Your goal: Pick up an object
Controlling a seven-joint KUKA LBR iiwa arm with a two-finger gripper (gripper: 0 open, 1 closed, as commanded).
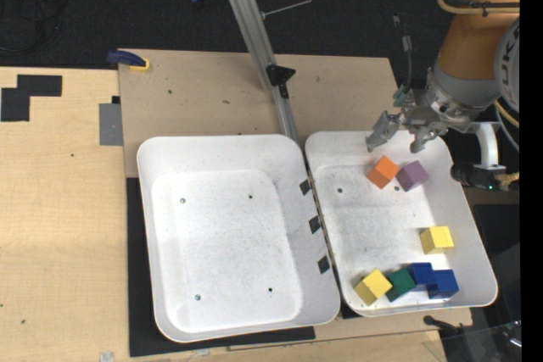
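Two white bins sit side by side; the left bin [225, 242] lies beside the right bin [373, 233], which holds all the blocks. The gripper [405, 134] hangs over the right bin's far edge, fingers spread open with nothing between them. Just below it, an orange block [383, 172] sits corner-on, touching a purple block [412, 175]. Nearer the camera lie a yellow block [436, 239], then another yellow block [372, 286], a green block [400, 281] and a blue block [434, 280] clustered together. No readable writing.

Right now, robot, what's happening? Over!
Gripper open, above right bin, holding nothing. Orange block and purple block just below it. Nothing blocking.
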